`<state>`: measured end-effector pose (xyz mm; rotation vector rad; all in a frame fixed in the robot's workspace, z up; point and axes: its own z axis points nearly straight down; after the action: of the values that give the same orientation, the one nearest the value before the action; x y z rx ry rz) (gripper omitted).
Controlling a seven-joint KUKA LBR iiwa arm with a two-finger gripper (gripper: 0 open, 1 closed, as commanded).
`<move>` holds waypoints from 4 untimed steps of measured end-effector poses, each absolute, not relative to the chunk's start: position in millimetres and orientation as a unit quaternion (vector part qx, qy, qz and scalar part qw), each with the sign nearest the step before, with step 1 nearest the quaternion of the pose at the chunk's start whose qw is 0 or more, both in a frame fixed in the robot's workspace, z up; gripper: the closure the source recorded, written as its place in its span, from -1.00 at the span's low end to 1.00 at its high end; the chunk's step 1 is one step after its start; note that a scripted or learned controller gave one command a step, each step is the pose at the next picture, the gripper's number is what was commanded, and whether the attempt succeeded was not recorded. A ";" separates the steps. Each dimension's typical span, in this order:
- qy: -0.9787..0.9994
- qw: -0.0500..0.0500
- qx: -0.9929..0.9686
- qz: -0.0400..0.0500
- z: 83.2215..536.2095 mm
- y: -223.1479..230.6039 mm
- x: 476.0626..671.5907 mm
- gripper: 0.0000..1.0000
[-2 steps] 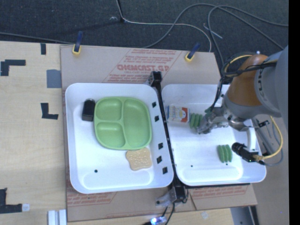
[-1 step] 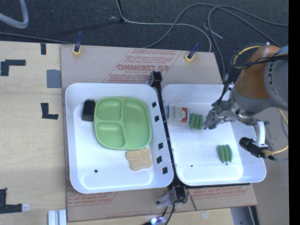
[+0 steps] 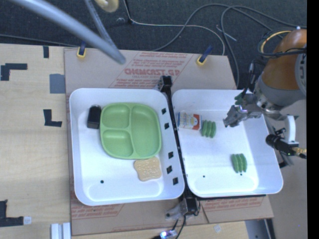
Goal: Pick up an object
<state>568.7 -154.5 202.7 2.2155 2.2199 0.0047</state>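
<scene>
In the right bin [image 3: 264, 183] lie two green ridged pieces, one [image 3: 208, 129] near the middle top and one [image 3: 239, 163] lower right, plus a small white and red packet [image 3: 188, 120] by the left wall. My gripper [image 3: 233, 118] hangs over the right bin's upper right part, to the right of the upper green piece and apart from it. Nothing shows between its dark fingers. The left bin [image 3: 84, 183] holds a green divided plate [image 3: 131, 130], a black block [image 3: 94, 116] and a tan round cracker [image 3: 148, 169].
The arm's orange and grey wrist [image 3: 284, 73] comes in from the right over the bin's far corner. Cables [image 3: 199, 19] trail across the dark floor behind the bench. A black divider [image 3: 172, 133] runs between the bins.
</scene>
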 end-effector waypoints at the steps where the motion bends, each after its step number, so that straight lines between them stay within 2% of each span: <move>1: 0.708 0.002 0.707 0.001 255.7 -155.9 559.9 1.00; 3: 0.710 -0.001 0.704 0.000 255.0 -38.2 550.3 1.00; 4: 0.709 -0.002 0.705 -0.001 236.5 12.1 554.8 1.00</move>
<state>554.8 12.1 236.5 2.2179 2.2300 -0.0035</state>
